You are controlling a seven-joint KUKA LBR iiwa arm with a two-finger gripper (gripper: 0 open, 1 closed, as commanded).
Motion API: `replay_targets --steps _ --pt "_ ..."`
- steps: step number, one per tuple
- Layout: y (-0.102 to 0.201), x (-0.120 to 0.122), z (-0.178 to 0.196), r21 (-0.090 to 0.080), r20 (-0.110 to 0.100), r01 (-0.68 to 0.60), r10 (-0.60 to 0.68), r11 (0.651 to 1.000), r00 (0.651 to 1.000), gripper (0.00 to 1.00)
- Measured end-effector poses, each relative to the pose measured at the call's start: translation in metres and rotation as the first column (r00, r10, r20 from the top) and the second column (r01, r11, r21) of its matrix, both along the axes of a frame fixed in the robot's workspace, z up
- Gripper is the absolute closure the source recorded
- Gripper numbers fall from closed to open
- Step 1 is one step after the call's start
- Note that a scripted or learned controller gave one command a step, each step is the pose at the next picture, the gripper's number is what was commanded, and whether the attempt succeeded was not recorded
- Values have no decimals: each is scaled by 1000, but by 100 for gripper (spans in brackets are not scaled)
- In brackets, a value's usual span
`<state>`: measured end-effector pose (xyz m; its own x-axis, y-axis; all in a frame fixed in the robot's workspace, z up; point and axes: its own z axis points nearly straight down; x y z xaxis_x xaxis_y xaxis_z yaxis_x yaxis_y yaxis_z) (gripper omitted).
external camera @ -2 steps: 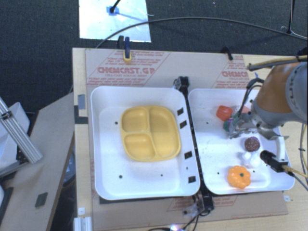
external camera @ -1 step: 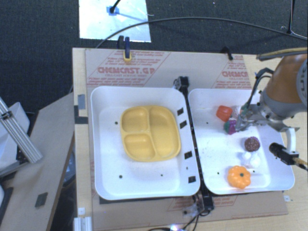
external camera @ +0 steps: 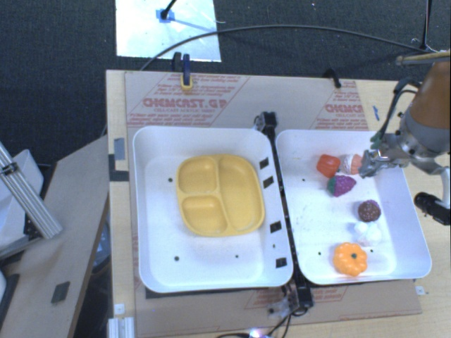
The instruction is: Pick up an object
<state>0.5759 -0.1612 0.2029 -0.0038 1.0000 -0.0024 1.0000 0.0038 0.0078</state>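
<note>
Holding perhaps five toys: right bin (external camera: pixel 416 210)

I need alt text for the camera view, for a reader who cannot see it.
The gripper hangs over the right bin, beside an orange toy and a purple toy. A small pumpkin lies nearer. The left bin holds a yellow divided plate.

A single fixed camera looks down at a slant from above the bench (external camera: pixel 232 94), far enough back to take in both white bins: the left bin (external camera: pixel 151 153) with its yellow divided tray (external camera: pixel 218 194), and the right bin (external camera: pixel 405 210). The bench's far edge runs across the upper frame, dark floor (external camera: pixel 56 48) beyond it. The grey arm (external camera: pixel 430 115) enters over the bench's right edge.
</note>
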Motion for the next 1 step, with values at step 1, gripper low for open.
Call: replay_targets --steps 1 --pt "0 2 44 1 -2 0 0 1000 1000 100"
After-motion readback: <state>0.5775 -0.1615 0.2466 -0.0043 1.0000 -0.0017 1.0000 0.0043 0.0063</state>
